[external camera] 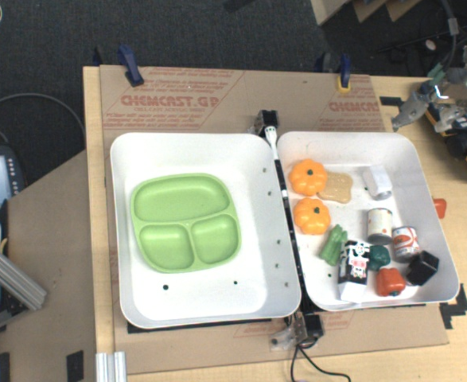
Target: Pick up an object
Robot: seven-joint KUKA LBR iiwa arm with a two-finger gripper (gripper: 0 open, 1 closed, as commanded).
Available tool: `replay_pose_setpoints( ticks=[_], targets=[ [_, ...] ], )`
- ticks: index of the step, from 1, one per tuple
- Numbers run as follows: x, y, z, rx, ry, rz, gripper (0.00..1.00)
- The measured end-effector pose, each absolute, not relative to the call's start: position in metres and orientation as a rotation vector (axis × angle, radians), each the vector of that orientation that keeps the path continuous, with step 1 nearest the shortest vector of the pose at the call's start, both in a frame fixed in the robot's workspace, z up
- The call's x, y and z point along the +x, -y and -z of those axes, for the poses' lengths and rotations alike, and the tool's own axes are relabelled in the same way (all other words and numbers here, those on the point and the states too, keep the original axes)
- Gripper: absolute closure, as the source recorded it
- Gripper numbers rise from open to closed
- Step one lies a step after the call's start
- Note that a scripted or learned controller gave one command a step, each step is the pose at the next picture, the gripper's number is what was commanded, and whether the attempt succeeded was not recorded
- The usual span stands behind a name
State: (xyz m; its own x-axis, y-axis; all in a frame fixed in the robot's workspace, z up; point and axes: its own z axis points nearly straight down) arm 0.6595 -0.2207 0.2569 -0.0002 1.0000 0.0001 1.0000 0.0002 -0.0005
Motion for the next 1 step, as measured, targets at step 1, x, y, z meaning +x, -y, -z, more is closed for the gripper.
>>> replay_pose_setpoints(
  ticks=[1],
  targets=[
    [0.6246,0.1820,-0.1699,-2.211,2.216,-0.007,0.00]
  ],
)
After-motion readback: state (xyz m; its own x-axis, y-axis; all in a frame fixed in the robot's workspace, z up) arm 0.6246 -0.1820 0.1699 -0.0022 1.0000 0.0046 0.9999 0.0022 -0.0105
